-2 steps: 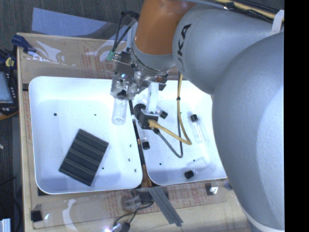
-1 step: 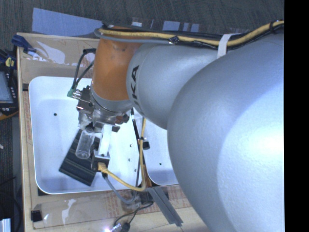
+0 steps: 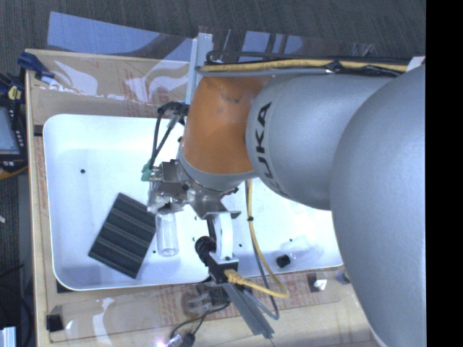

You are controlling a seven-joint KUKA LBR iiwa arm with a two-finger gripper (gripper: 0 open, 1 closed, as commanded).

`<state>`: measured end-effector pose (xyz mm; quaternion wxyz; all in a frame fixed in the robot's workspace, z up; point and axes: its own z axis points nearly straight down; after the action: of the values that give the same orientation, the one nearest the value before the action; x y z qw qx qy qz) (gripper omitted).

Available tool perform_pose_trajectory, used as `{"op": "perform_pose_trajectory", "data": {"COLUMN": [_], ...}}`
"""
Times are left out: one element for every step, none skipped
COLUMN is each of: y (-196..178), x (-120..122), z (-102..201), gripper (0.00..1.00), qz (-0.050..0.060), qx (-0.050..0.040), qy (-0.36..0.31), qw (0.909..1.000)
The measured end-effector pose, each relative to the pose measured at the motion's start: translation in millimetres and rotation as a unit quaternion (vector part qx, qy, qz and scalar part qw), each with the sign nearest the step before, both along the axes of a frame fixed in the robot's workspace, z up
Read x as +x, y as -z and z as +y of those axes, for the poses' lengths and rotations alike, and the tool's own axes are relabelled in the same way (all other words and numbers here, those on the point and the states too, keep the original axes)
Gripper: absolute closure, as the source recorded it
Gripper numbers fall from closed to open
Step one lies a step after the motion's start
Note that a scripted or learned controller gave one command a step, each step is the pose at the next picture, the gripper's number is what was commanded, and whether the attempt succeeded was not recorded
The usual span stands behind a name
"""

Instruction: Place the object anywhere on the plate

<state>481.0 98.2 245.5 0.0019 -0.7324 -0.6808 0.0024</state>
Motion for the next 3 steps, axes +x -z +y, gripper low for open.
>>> {"op": "perform_pose_trajectory", "data": {"y": [-40.5,-2.2,-182.9], "x": [51.9,-5.9,88.4], "z": [59.2,47.7,75.9], "gripper": [1.0,1.0,1.0], "qz": [-0.001,0.001,-0.003], "qx": [-0.0001,0.0001,0.0013], "qy": [-0.032,-0.155,-0.013], "qw": [0.9995,0.9879,0.9999]}}
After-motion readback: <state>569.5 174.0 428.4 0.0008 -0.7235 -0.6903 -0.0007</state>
